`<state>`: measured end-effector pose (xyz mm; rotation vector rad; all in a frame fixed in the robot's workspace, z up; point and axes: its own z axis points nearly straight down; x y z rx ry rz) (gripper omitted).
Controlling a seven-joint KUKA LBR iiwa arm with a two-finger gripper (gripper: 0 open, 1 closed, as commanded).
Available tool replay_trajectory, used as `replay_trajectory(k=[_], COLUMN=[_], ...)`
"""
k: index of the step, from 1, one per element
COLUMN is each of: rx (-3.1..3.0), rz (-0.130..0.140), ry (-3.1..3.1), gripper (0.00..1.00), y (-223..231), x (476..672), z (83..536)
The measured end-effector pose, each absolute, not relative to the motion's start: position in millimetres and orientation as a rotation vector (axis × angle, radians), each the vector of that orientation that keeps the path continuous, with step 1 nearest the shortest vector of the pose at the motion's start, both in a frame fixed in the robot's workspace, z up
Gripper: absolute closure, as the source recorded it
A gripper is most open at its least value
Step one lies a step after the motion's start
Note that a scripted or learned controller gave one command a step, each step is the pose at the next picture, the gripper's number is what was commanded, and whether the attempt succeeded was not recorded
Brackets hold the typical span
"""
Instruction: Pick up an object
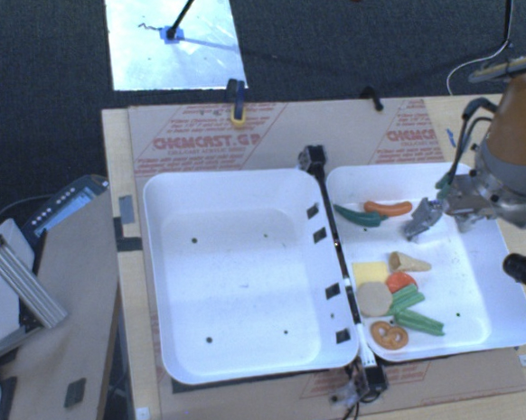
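Observation:
The right bin [498, 313] holds several toy foods. An orange sausage [390, 208] and a green pepper [358, 215] lie near its back left. Toward the front left sit a yellow cheese square [369, 271], a tan wedge [409, 261], a red tomato slice [400, 282], a round brown cookie [374, 298], green beans [416, 316] and a pretzel [388, 334]. My gripper [422, 220] hangs over the middle of this bin, just right of the sausage and above the tan wedge. I see nothing held in it.
The left bin [241, 279] lies beside the right one, with a black clip strip [332, 262] along their shared edge. The grey arm with its orange band [516, 139] covers the right bin's far right. A black cable [461, 139] hangs by the wrist.

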<state>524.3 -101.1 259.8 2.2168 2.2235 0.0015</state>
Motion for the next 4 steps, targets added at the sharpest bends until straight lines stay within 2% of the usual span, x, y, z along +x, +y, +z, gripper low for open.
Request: replay_trajectory(k=[1,2,3,4], rx=[2.222,2.209,2.211,2.23], rz=[-0.003,0.006,0.005,-0.017], ry=[2.226,2.225,2.227,2.232], gripper=[0.0,0.0,0.0,0.0], y=[-102,-102,-81,-89], x=[533.2,607.4,629.9,665.6], z=[130,83,85,81])
